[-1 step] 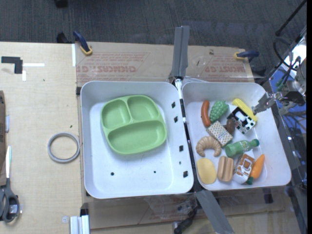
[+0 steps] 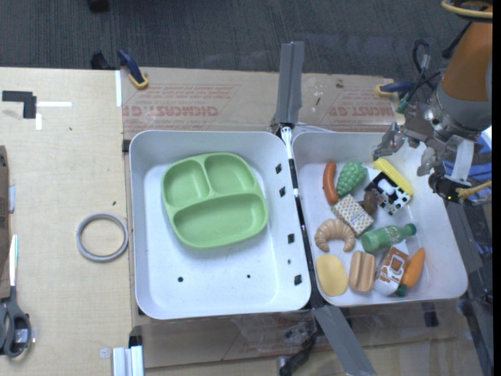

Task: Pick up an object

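**Gripper hangs at the far right rim, the food lies down at seven o'clock**

The gripper (image 2: 412,149) hangs above the far right corner of the right bin (image 2: 458,288), its two fingers spread apart with nothing between them. No object is lifted yet. Every candidate lies from it toward six to eight o'clock, inside that bin.

Nearest is a yellow block (image 2: 394,176), just below the fingers at about seven o'clock; its long axis runs from ten to four o'clock. Touching it on the low side is a black-and-white toy (image 2: 386,194). To judge by this, a short drop toward seven o'clock, with the fingers set across the yellow block's narrow width, is what the next move calls for.

The count in the right bin:
- one red sausage (image 2: 329,181), long axis near twelve to six
- one green bumpy vegetable (image 2: 351,176)
- one cracker packet (image 2: 352,215)
- one croissant (image 2: 335,234)
- one green bottle (image 2: 386,236), lying near eight to two
- one yellow oval (image 2: 331,274)
- one hot dog (image 2: 362,271)
- one carton (image 2: 391,270)
- one carrot (image 2: 412,269)

The left bin (image 2: 149,288) holds one green divided plate (image 2: 215,199). There is one arm.
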Robot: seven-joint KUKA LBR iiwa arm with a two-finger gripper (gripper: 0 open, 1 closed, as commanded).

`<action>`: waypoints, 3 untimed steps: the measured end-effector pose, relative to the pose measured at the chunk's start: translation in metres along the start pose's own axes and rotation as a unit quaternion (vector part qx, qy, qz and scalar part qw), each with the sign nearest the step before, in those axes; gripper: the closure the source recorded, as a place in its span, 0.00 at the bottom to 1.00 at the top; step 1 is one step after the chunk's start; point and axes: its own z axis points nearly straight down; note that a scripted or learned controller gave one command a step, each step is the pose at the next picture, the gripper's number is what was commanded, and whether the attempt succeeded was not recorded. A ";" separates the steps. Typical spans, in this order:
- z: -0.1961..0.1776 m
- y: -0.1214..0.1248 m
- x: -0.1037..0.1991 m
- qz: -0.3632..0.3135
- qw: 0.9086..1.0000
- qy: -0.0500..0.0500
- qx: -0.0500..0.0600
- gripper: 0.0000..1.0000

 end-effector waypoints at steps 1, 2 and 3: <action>0.026 0.019 0.018 -0.184 0.983 0.000 0.000 0.00; 0.111 0.014 0.059 -0.198 0.980 0.000 -0.002 0.00; 0.100 0.016 0.058 -0.198 0.980 0.000 -0.004 1.00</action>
